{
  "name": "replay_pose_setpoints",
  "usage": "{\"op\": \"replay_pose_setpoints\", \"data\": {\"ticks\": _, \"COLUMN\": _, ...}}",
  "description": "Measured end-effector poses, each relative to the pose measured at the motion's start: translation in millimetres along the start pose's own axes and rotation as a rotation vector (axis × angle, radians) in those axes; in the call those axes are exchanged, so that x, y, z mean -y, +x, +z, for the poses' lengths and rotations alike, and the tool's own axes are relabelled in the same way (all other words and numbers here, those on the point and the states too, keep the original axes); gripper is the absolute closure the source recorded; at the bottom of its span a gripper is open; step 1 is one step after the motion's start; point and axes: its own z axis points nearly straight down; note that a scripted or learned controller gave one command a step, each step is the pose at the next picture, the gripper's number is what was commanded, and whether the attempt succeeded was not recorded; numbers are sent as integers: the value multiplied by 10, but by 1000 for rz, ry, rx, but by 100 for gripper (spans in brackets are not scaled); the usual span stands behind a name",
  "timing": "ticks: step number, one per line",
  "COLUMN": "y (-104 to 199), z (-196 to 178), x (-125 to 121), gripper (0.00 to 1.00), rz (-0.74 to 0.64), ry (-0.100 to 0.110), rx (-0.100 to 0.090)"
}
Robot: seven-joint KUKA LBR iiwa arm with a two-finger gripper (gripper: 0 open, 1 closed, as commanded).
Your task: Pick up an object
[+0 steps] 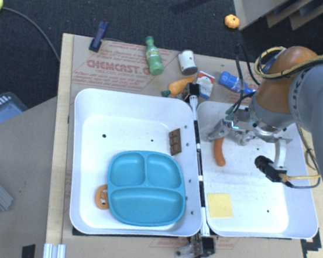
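A smooth blue plastic plate [145, 187] with three compartments fills much of the left white bin [91, 122]. Right of that plate, the metal gripper [224, 134] hangs in the right bin [296, 223], its fingers spread just above a slim orange sausage-shaped piece [220, 151]. A flat yellow square [220, 205] lies nearer the plate.

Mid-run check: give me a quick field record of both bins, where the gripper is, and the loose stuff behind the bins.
left bin: blue divided plate, brown chocolate bar, pretzel tucked at the plate's left edge
right bin: orange sausage, yellow square
gripper: over the right bin's upper left, just above the sausage's top end
grip: cannot tell
behind bins: green bottle, white can, carrot, blue bottle
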Motion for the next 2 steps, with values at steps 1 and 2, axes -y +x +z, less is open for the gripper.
{"op": "replay_pose_setpoints", "data": {"ticks": 1, "y": 27, "z": -3, "x": 122, "gripper": 0, "rz": 1, "ry": 0, "rx": 0}}
{"op": "replay_pose_setpoints", "data": {"ticks": 2, "y": 28, "z": -104, "x": 117, "gripper": 100, "rz": 2, "ry": -2, "rx": 0}}
